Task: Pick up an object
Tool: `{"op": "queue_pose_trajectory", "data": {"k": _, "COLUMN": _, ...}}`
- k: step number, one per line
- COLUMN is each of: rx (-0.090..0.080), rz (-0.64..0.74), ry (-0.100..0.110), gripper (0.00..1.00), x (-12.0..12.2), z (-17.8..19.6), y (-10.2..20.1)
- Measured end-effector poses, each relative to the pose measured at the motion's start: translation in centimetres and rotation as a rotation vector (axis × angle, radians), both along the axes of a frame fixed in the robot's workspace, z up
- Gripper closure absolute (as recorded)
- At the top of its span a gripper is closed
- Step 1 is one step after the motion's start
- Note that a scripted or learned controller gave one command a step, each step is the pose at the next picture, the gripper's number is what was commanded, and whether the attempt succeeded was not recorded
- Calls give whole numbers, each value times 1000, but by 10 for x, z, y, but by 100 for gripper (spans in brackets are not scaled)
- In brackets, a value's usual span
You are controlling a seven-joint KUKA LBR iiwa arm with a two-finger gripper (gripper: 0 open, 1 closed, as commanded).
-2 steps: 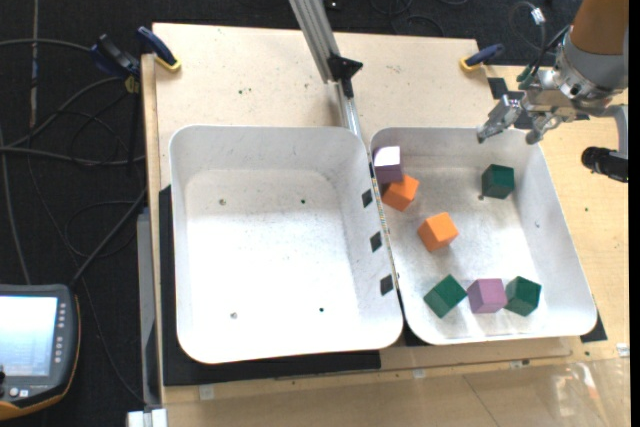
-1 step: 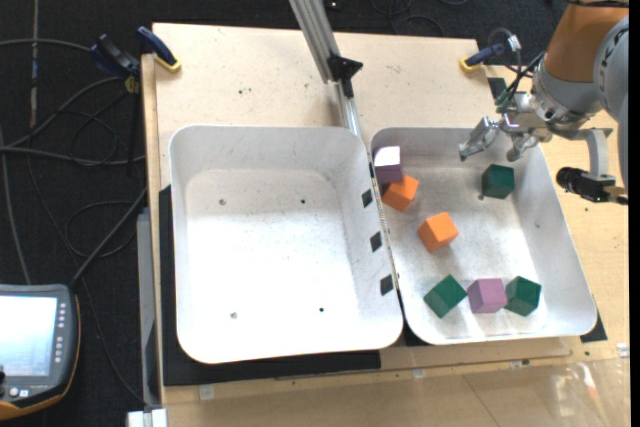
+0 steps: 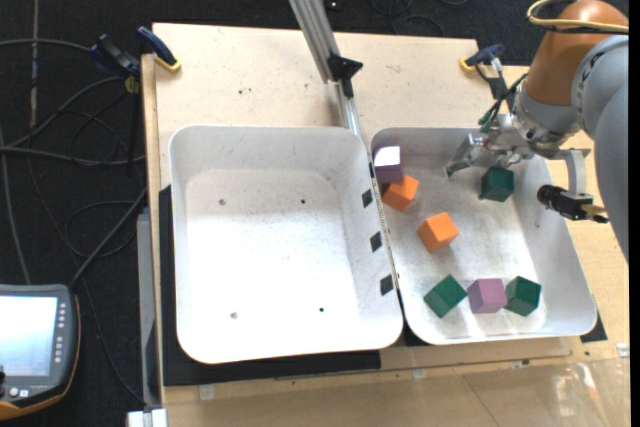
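On my screen I see two white bins side by side on the bench: the left bin (image 3: 270,245) shows a bare speckled floor, while the right bin (image 3: 560,285) holds the blocks. Near the divider a white block (image 3: 387,157) sits over a purple one (image 3: 389,174), touching an orange block (image 3: 401,193); another orange block (image 3: 437,231) lies mid-bin. Along the near wall a green block (image 3: 445,296), a pink-purple block (image 3: 487,295) and another green block (image 3: 523,295) form a row. A dark green cube (image 3: 497,183) sits at the far end, directly under the gripper (image 3: 487,158), apparently touching it. I cannot tell how the gripper is set.
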State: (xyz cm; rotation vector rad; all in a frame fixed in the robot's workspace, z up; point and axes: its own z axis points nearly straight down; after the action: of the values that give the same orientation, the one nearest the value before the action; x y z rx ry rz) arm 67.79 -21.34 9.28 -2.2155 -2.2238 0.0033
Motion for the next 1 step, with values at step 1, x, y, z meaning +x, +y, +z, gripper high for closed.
{"op": "queue_pose_trajectory", "data": {"k": 1, "rx": -3, "rz": 1, "ry": -6, "gripper": 100, "x": 2, "z": 14, "y": 0}}
